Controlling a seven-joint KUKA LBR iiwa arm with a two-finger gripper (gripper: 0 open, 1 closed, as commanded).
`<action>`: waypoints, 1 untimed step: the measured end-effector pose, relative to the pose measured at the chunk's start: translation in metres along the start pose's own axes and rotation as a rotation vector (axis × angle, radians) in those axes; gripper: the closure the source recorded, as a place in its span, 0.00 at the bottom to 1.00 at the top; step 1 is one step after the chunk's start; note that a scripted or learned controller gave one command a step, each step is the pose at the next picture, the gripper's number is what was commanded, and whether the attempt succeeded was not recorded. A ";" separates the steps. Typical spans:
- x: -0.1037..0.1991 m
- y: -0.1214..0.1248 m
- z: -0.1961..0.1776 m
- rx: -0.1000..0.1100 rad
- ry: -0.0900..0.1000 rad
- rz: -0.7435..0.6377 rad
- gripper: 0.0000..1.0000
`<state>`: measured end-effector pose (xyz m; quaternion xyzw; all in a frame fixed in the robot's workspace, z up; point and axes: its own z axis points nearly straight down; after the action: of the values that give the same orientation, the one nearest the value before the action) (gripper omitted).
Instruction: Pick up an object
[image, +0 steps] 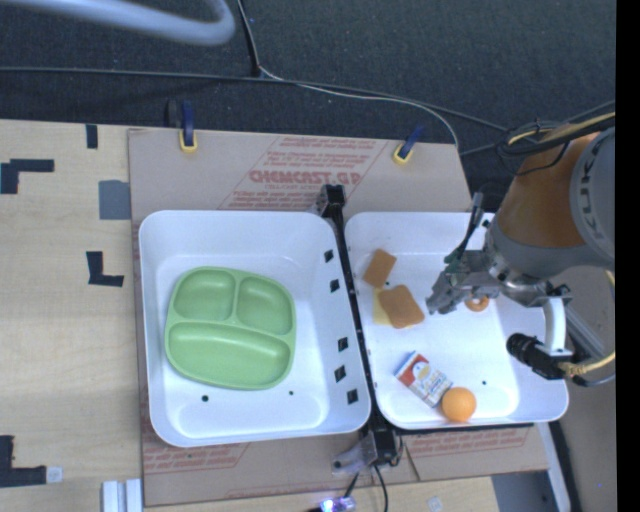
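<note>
Two shallow white bins are sitting side by side on a bench. The left bin (160, 240) is holding a green divided plate (231, 327). In the right bin (420, 222), two tan bread-like pieces (393, 292) are lying near the divider, a small printed packet (423, 378) is resting toward the near edge, and an orange ball (459, 404) is sitting just beside it. The claw (452, 293) is hovering low at the bin's right side, beside a small orange object (478, 302); how far open it is cannot be told.
</note>
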<state>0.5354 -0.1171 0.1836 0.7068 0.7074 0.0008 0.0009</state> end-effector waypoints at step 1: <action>0.001 0.001 -0.020 0.001 0.001 -0.001 1.00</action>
<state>0.5359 -0.1164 0.2037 0.7064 0.7078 0.0005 0.0002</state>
